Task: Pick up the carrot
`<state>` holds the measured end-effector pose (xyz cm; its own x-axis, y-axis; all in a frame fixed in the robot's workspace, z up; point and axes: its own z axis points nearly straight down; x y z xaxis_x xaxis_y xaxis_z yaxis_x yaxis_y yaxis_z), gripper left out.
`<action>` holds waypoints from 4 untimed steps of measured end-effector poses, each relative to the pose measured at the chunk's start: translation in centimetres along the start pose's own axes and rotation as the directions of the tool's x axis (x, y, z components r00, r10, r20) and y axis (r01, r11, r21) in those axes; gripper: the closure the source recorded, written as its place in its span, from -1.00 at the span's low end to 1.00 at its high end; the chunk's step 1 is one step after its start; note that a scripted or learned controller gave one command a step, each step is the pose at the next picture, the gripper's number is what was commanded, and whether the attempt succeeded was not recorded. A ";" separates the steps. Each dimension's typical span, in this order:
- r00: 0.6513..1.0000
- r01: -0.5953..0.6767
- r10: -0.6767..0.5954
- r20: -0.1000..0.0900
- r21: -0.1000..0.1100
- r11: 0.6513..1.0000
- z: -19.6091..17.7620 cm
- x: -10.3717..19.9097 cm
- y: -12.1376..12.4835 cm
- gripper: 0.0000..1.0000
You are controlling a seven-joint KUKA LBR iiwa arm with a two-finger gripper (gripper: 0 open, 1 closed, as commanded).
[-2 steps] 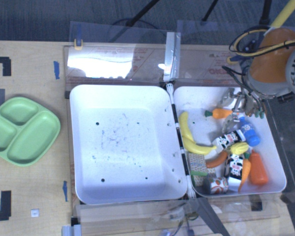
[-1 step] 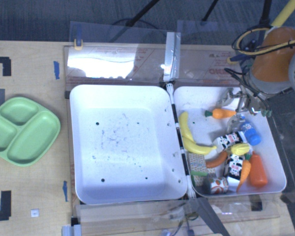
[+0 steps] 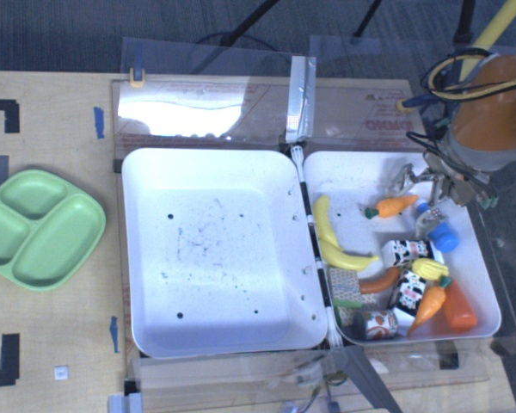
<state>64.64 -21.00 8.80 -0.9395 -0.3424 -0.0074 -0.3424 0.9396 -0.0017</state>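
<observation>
Pincer (image 3: pixel 423 198): hovering above right bin (image 3: pixel 354 169), fingers spread, gripping nothing.
Carrot (image 3: pixel 394 206): lying just left of pincer.

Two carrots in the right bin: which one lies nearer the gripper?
The upper carrot, lying alone on bare bin floor just left of the gripper. The other carrot sits lower in the toy pile.

text: faint red print | on: clear panel (image 3: pixel 361 114) behind right bin | legibility: unreadable

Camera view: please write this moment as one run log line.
phase: approach | gripper: above right bin, beside carrot | carrot: lying in bin, not held | left bin: no arm over it
</observation>
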 end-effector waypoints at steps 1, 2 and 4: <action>1.000 0.000 0.000 0.000 0.000 1.000 0.0 0.0 0.0 -1.00; 0.936 0.351 -0.351 0.002 0.001 0.936 -9.2 -0.6 0.5 -1.00; 0.568 0.823 -0.823 0.006 0.015 0.568 -1.0 -4.1 3.1 -1.00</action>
<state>67.43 -16.69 9.87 -0.2517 -0.9678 -0.0089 -0.9675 0.2519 -0.0224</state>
